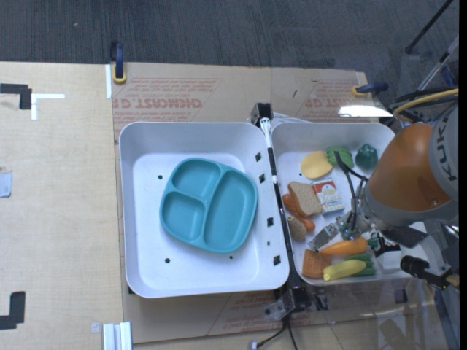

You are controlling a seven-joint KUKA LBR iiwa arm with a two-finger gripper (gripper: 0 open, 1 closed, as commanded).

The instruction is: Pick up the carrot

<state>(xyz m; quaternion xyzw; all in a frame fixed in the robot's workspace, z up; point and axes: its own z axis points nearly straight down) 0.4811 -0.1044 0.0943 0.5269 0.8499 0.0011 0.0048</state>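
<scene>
The carrot lies just below the hand.

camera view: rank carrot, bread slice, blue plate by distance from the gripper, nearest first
1. carrot, right bin, right at the gripper.
2. bread slice, same bin, up and left of it.
3. blue plate, left bin, farthest.

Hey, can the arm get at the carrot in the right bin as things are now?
Probably yes: the gripper is right above the carrot, which lies uncovered, though corn crowds it.
</scene>
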